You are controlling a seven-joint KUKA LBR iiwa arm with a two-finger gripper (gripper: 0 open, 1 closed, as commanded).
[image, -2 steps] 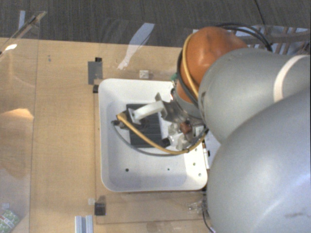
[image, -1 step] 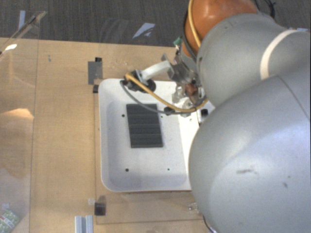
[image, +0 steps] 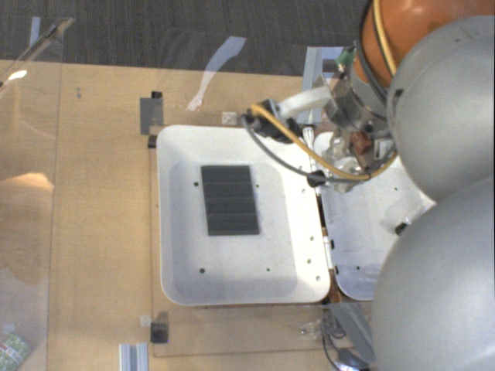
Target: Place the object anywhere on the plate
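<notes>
The plate (image: 230, 200) is a dark grey, ribbed rectangle lying flat, well apart from the gripper (image: 349, 147), toward the view's left and a little lower. A small reddish-brown object (image: 358, 141) sits right at the gripper, its shape unclear.

2 bins sit side by side on the bench (image: 85, 230). The left bin (image: 174, 207) holds a ridged slab (image: 229, 199), which lies flat near the bin's middle, well apart from every wall. The right bin (image: 363, 230) touches the left one along their shared edge. The arm (image: 441, 168) reaches in from the right and hangs over the right bin, covering most of it, with its gripper (image: 352, 141) above the far end, near the shared edge.
</notes>
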